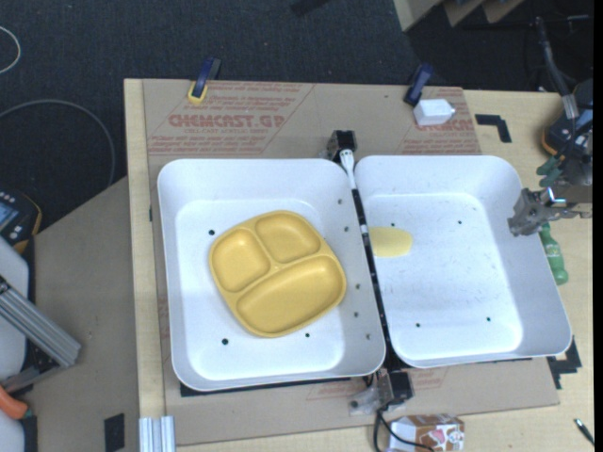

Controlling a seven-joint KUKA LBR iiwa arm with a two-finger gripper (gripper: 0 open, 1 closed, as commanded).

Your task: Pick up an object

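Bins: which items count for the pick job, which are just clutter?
For the job:
- yellow divided plate in the left bin
- small pale yellow piece in the right bin, near its left wall
- end effector over the right bin's right rim

Lying about:
- blue clamps on the board's back edge
- white block behind the right bin

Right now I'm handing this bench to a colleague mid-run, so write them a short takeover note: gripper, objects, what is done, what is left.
Gripper: at the right bin's right rim, over the edge; its finger state can't be read from this view, and nothing shows held.
Objects: a yellow divided tray lies flat in the left bin. A small pale yellow piece lies in the right bin by its left wall. A green item lies along the right bin's right rim, just below the gripper.
Done: nothing picked up.
Left: the whole pick.
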